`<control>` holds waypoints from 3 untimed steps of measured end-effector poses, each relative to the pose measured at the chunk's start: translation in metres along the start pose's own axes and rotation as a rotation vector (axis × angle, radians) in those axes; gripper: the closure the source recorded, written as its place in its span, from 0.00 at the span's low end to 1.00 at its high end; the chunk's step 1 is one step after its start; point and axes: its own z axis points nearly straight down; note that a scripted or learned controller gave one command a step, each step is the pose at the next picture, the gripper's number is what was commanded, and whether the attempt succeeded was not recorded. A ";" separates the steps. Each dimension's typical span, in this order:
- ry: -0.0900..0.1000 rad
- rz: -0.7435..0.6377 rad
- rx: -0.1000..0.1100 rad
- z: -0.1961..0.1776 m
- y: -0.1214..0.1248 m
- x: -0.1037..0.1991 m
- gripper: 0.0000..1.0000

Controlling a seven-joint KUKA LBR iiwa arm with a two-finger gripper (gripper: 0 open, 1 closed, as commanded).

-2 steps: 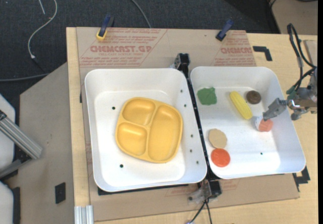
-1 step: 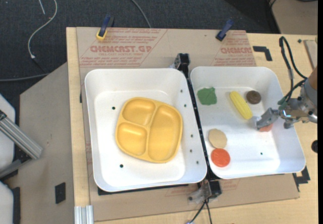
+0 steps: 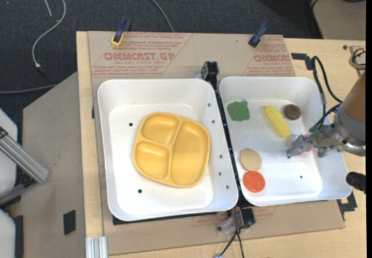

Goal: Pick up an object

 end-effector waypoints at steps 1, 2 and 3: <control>0.000 0.000 0.001 0.053 -0.001 0.001 0.00; -0.002 0.000 -0.007 0.039 0.001 0.000 1.00; -0.006 -0.001 -0.012 -0.007 0.006 -0.006 1.00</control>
